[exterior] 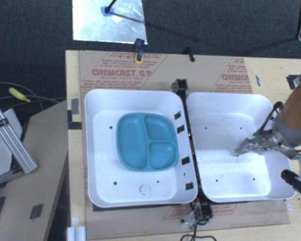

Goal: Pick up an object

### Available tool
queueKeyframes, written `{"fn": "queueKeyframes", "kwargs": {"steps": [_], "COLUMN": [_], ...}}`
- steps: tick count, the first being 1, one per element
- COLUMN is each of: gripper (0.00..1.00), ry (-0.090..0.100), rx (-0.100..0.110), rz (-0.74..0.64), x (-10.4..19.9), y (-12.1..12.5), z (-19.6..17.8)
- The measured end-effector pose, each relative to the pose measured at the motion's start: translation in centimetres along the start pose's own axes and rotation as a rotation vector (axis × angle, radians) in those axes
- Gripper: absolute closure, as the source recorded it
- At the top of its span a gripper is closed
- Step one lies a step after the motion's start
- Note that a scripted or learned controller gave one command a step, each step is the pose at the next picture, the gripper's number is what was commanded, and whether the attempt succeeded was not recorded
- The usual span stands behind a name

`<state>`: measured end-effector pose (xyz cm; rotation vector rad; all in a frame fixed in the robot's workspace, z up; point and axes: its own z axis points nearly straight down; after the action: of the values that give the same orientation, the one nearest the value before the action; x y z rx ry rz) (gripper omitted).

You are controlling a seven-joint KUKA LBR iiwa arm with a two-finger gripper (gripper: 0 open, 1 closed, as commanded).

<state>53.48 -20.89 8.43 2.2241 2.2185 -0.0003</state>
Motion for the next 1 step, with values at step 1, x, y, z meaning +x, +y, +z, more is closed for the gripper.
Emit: {"fn": "queueKeyframes", "kwargs": {"steps": [1], "gripper": [0.0], "ry": [0.001], "rx": [0.002], "rz": [-0.002], "x": [0.23], "y": [-4.08], "z": [0.04]}}
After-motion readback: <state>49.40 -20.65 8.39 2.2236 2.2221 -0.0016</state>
